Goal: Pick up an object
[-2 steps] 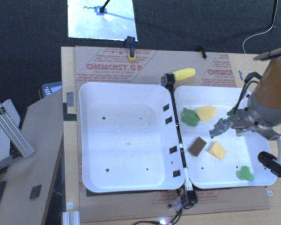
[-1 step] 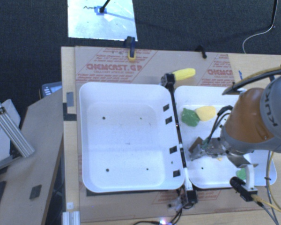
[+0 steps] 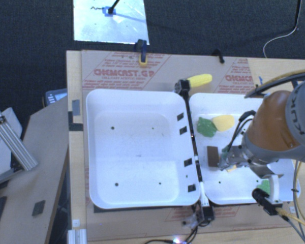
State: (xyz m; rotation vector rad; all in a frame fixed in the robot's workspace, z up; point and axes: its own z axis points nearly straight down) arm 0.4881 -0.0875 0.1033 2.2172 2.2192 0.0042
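In the right bin (image 3: 229, 192) lie a green crumpled object (image 3: 207, 127), a yellow object (image 3: 224, 122) beside it, and a brown block (image 3: 212, 155) near the bin's left wall. My gripper (image 3: 226, 162) is down in this bin, just right of the brown block, with a small yellow piece and a bit of green showing by it. The arm's orange band and grey wrist hide the fingers. Another green bit (image 3: 265, 185) peeks out below the arm at the bin's lower right.
The left bin (image 3: 137, 146) sits beside the right one, split by a black-clipped divider (image 3: 191, 141). A yellow-handled tool (image 3: 197, 81) lies on the board behind the bins. A yellow clamp (image 3: 142, 52) stands at the board's back edge.
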